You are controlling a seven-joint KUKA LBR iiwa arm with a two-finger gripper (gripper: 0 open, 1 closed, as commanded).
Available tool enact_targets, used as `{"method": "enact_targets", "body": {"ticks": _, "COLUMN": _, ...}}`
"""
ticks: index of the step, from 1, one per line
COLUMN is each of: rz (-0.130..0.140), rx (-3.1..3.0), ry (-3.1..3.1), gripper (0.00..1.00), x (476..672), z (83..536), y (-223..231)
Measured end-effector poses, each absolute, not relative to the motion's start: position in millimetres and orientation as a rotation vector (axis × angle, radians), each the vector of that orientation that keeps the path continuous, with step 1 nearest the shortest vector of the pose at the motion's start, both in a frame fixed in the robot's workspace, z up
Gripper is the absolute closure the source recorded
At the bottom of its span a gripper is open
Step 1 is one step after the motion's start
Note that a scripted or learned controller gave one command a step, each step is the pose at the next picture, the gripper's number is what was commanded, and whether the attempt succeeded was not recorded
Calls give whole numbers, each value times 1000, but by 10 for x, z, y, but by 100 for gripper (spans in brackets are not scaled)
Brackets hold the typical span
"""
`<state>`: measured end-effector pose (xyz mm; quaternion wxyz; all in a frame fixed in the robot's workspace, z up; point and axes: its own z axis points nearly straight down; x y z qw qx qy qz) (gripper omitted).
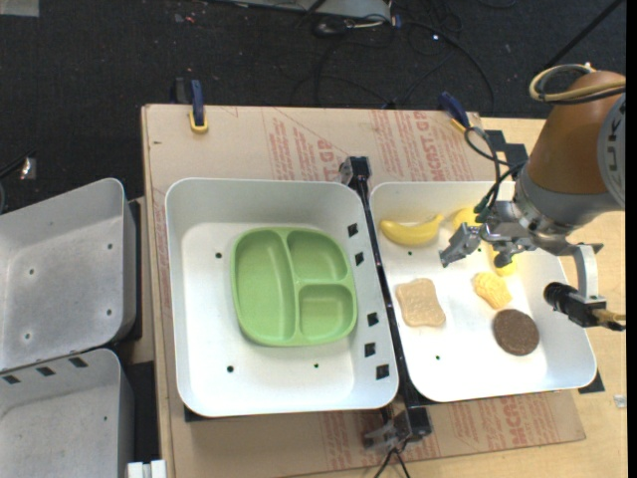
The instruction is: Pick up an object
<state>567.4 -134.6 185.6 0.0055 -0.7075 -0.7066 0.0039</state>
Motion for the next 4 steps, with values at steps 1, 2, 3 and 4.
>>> {"method": "enact_targets", "body": {"ticks": 1, "rz": 0, "rx": -2220, "ry": -2222, "gripper": 0, "x": 5706, "z": 1925, "y": -1344}}
{"method": "enact_targets", "body": {"ticks": 2, "rz": 5, "rx": -2220, "ry": -2218, "gripper": 0, "x": 5749, "z": 1296, "y": -1341}}
{"method": "enact_targets", "body": {"ticks": 3, "rz": -3, "rx": -2226, "ry": -2220, "gripper": 0, "x": 5761, "z": 927, "y": -1341}}
{"method": "enact_targets", "body": {"ticks": 4, "rz": -9, "rx": -2226, "ry": -2223, "gripper": 100, "x": 5779, "z": 1061, "y": -1333}}
